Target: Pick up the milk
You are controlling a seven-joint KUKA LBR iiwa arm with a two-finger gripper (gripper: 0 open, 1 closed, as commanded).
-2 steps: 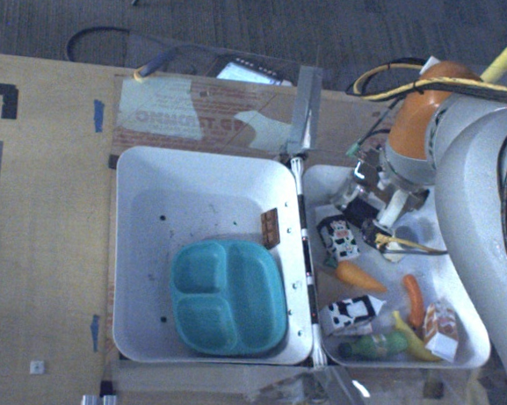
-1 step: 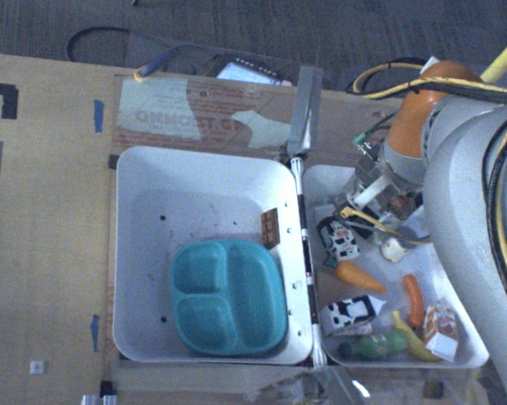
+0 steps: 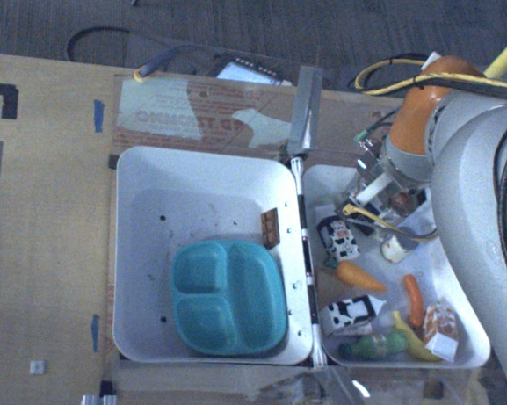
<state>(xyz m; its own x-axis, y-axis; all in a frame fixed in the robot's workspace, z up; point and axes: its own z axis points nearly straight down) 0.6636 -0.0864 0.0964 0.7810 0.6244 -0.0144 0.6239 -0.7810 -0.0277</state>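
Note:
The milk (image 3: 352,313) is a small carton with black and white cow patches, lying on its side in the front part of the right bin (image 3: 470,348). My gripper (image 3: 358,212) hangs over the back of that bin, well behind the milk and apart from it. It is just above a small black and white box with coloured dots (image 3: 342,239). The grey arm with its orange band (image 3: 416,123) comes in from the right and covers the bin's back right corner.
Around the milk lie a carrot (image 3: 360,277), a red sausage (image 3: 413,299), a banana (image 3: 412,339), a green vegetable (image 3: 373,345), a wrapped bread piece (image 3: 441,326) and a white cup (image 3: 395,248). The left bin (image 3: 149,188) holds a teal divided plate (image 3: 228,296) and a small brown block (image 3: 270,228).

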